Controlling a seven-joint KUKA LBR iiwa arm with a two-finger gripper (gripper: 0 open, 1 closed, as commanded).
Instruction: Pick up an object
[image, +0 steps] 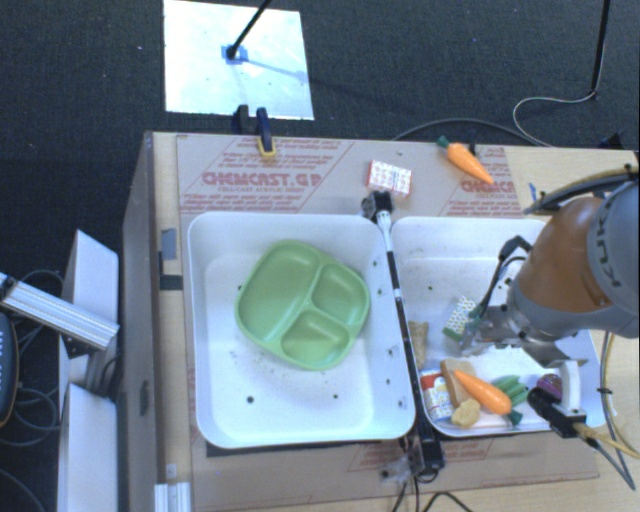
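Where the gripper hangs — carrot, clutter, close beneath.

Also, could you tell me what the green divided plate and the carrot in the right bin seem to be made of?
The green plate looks like moulded plastic: one even pale green with a matte sheen and smooth rounded compartments. The carrot is probably a plastic toy, judging by its uniform bright orange and glossy look, though real is not ruled out.

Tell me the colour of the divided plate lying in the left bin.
The divided plate is light green all over, seen plainly in the camera view.
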